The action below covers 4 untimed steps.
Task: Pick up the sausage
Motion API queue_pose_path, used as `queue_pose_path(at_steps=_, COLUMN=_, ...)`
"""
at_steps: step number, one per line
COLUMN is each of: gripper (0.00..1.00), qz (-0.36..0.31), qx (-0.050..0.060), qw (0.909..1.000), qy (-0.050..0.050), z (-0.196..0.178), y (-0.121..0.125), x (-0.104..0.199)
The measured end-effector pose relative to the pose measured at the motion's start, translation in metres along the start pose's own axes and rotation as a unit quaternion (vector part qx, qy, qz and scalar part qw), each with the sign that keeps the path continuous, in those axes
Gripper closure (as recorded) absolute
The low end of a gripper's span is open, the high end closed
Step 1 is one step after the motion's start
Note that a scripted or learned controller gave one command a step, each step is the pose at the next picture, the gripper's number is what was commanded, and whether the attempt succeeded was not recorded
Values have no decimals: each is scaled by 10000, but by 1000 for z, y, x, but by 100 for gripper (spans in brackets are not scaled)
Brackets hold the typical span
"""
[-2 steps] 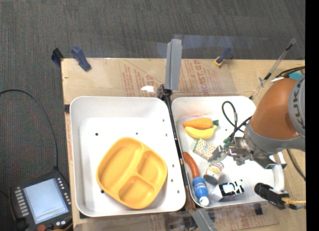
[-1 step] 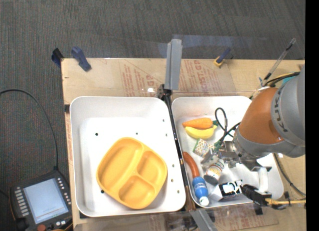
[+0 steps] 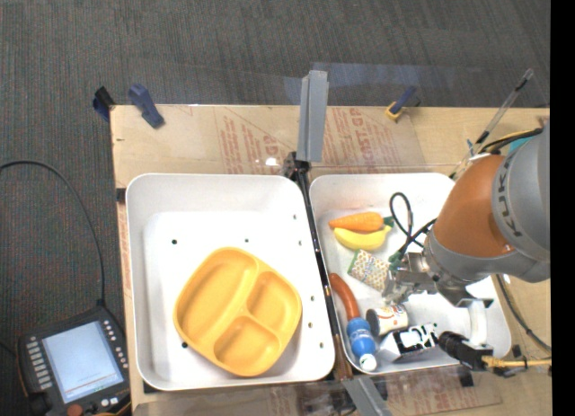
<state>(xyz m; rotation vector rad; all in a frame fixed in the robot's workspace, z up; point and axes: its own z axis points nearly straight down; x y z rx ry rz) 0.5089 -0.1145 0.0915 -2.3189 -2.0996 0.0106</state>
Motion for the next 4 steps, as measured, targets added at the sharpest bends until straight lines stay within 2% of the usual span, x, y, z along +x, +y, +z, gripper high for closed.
queue_pose_path(at_steps=1, gripper=0, qz=4, qx=-1, qw=10000, qy=-1, z=0, y=0, x=0)
queue_pose_path(at_steps=2, gripper=0, qz=126, qx=-31, qw=9999, qy=-8, z=8, y=-37, x=21)
queue_pose_path(at_steps=3, gripper=100, qz=148, qx=-31, qw=9999, qy=0, z=-1, y=-36, x=21)
queue_pose_path(at_steps=4, gripper=100, qz=-248, qx=-39, qw=9997, qy=-23, z=-94, y=32, x=89)
